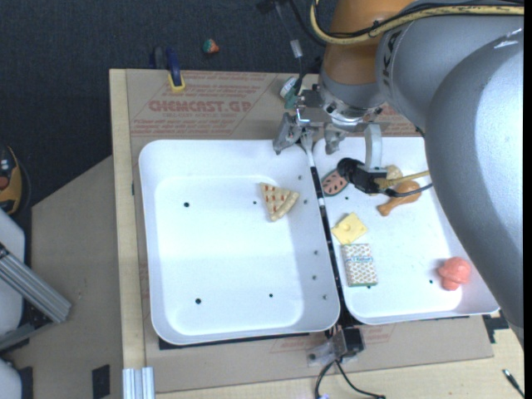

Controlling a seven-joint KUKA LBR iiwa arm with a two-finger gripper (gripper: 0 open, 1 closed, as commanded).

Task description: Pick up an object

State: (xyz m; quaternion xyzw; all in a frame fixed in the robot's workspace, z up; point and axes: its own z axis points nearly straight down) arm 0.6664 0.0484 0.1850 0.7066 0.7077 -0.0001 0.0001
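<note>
Grey arm w/ orange band comes in from the right. Gripper [309, 142] sits at the far end of the bins, over the spot where the left white shallow bin [166, 248] and right white shallow bin [416, 302] meet. Gripper opening: can't tell from this angle, the wrist hardware covers it.

Left bin: one tan waffle-pattern wedge [278, 200], in the far-right part of the bin, near the divider and lying flat, just in front of the gripper but apart from it.

Right bin, several items:
- brown oval waffle-pattern piece [334, 182], next to the divider, close below the gripper.
- orange-brown drumstick-shaped piece [399, 194], far middle of the bin, lying at an angle.
- pale yellow square block [349, 228], near the divider, approx mid-bin.
- small patterned rectangular packet [360, 265], just in front of the yellow block, edges nearly touching.
- pink rounded lump [453, 273], near-right corner, well apart from the rest.

Both bins rest on a brown board w/ red lettering [199, 102]. A blue-and-yellow clamp [173, 69] grips the board's far edge. A small green-orange bit [211, 46] lies on the dark floor beyond the board.
</note>
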